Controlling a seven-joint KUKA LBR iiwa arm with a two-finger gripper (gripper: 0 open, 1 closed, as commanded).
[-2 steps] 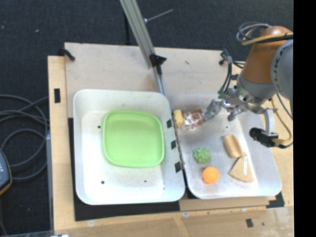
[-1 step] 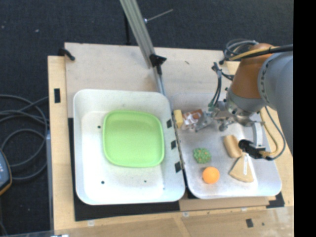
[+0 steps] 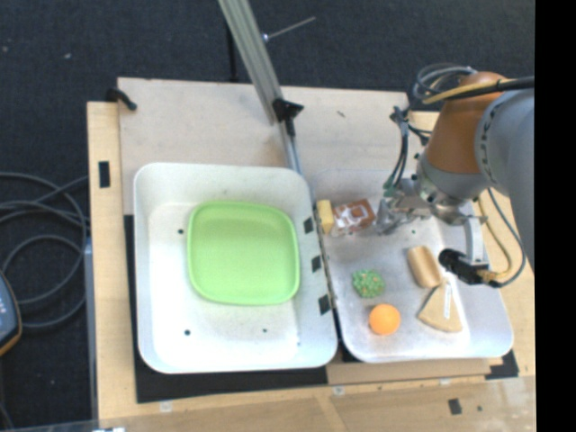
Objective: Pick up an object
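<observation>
The arm [image 3: 477, 142] comes in from the right edge of the frame, its orange band sitting high at upper right with grey casing beyond it, and the gripper [image 3: 393, 216] hangs down over the upper left corner of the right bin [image 3: 490, 331]. Whether that claw is spread or pressed together, I cannot tell from up here; it is a small dark tangle of metal and cable. Just to its left, close against it, lies a small packet [image 3: 351, 215] with a brown and white wrapper, tucked up by the bin's upper left wall, and nothing shows it pinched. Lower in the same bin, a green broccoli-like piece [image 3: 367, 283] sits left of centre, with an orange ball [image 3: 384, 319] just below it and slightly right. To the right of those, a tan bread-roll shape [image 3: 421, 265] lies tilted, and below it a pale wedge [image 3: 441, 311] rests near the bin's lower right, the two close together. Over in the left bin [image 3: 162, 331], a square lime-green plate [image 3: 243, 252] lies flat around the middle, well apart from everything on the right. A metal pole [image 3: 256, 52] slants from the top centre of the frame down toward the seam between the bins, and black cables [image 3: 40, 241] loop on the dark floor at the left edge.
</observation>
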